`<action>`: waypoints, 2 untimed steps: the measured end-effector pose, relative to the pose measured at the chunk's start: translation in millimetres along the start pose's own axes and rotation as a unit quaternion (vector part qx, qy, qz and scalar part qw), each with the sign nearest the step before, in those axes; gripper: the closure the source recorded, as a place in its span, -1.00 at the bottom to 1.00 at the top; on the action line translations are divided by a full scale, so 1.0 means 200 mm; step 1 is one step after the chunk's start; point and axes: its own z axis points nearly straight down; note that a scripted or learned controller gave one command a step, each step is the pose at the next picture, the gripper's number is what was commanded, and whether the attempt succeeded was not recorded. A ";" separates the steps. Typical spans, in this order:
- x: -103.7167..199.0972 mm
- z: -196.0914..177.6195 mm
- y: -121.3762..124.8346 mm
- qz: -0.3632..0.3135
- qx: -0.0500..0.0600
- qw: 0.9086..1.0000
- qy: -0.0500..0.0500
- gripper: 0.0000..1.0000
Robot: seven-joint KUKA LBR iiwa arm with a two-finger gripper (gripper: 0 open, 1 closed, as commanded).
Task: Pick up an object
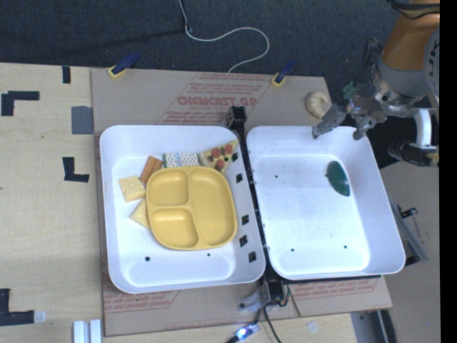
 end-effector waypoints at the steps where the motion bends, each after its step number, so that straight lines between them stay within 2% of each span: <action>1: 0.00 -0.04 0.01 -0.001 -0.007 1.000 -0.001 -1.00; 2: 0.05 0.26 0.02 -0.002 -0.004 1.000 -0.001 -1.00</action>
